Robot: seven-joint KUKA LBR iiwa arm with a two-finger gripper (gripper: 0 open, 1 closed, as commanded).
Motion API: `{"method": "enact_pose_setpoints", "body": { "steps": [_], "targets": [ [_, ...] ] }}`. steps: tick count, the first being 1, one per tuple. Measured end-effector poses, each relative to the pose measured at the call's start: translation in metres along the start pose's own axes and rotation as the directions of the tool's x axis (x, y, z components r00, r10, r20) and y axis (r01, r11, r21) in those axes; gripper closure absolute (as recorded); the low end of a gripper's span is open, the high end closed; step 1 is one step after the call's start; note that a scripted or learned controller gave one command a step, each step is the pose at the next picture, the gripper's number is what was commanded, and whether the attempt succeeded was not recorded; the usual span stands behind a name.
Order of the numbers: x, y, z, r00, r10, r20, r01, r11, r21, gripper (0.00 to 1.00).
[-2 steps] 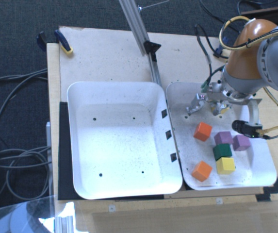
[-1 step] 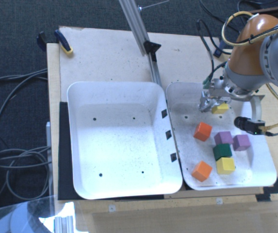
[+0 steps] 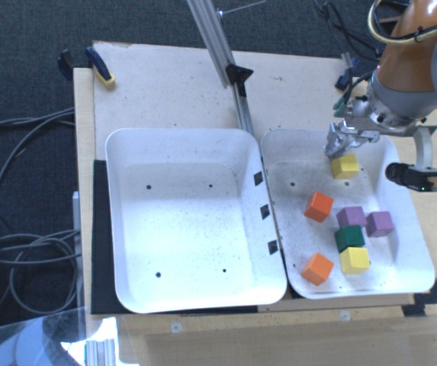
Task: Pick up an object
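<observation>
My gripper (image 3: 342,143) hangs over the back of the right bin (image 3: 294,155), coming in from the upper right. A yellow block (image 3: 345,166) sits directly under its tip, touching or nearly touching it; I cannot tell whether the block is gripped. Nearer the front of the same bin lie an orange block (image 3: 319,206), two purple blocks (image 3: 351,216) (image 3: 380,223), a green block (image 3: 348,237), a second yellow block (image 3: 355,260) and a second orange block (image 3: 317,268).
The left bin (image 3: 180,219) stands beside the right one, their rims meeting at the middle. A slanted metal pole (image 3: 212,33) rises behind the bins. A yellow and blue clamp (image 3: 100,65) lies at the bench's back left. Cables trail off the left side.
</observation>
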State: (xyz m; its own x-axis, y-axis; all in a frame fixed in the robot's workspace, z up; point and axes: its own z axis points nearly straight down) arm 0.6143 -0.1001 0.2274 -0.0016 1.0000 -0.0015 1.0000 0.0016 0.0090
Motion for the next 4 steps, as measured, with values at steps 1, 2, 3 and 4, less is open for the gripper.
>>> {"method": "enact_pose_setpoints", "body": {
  "steps": [1,2,3,4],
  "targets": [
    [0.0,0.002,-0.041,1.0,0.0,0.0,0.0,1.0,0.002,1.0],
    [0.048,-0.02,-0.026,1.0,-0.003,-0.004,0.003,1.0,0.012,1.0],
    [0.1,-0.047,-0.033,1.0,-0.005,-0.005,0.005,1.0,0.011,1.0],
    [0.149,-0.06,-0.023,1.0,-0.004,-0.004,0.004,1.0,0.012,1.0]
  ]
}}
